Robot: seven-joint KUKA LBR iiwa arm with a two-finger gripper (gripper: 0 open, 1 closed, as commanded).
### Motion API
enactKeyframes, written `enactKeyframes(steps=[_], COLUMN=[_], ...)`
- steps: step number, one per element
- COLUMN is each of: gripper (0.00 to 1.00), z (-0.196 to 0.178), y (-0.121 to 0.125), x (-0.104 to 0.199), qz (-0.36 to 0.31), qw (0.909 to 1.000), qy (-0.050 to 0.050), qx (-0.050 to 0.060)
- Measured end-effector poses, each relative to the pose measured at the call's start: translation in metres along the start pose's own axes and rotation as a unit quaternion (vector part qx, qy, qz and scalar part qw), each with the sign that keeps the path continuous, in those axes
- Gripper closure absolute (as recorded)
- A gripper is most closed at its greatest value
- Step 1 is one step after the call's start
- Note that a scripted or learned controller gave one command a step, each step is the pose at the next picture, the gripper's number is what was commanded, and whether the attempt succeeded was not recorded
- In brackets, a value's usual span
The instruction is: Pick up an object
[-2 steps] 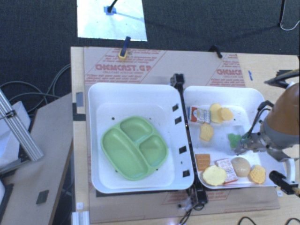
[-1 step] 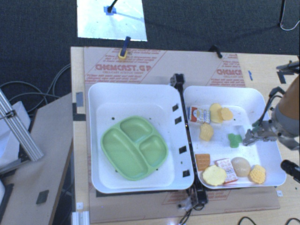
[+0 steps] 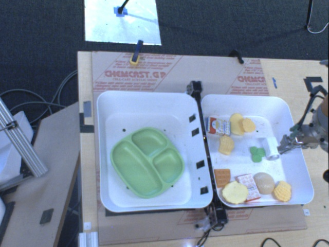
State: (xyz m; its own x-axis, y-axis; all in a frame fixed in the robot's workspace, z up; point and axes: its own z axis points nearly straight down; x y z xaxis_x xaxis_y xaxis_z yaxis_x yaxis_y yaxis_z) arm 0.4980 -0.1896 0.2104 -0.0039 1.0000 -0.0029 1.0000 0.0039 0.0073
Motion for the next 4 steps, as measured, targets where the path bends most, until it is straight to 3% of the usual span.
enactKeyframes(steps=[1,4], gripper=[1.0,1.0], z=[-0.015,-0.007], y=[0.002,0.008], x=[0.0,0.146], qz=[0.0,-0.003], qw=[1.0,1.0], qy=[0.001,0.003], qx=[0.001,0.003])
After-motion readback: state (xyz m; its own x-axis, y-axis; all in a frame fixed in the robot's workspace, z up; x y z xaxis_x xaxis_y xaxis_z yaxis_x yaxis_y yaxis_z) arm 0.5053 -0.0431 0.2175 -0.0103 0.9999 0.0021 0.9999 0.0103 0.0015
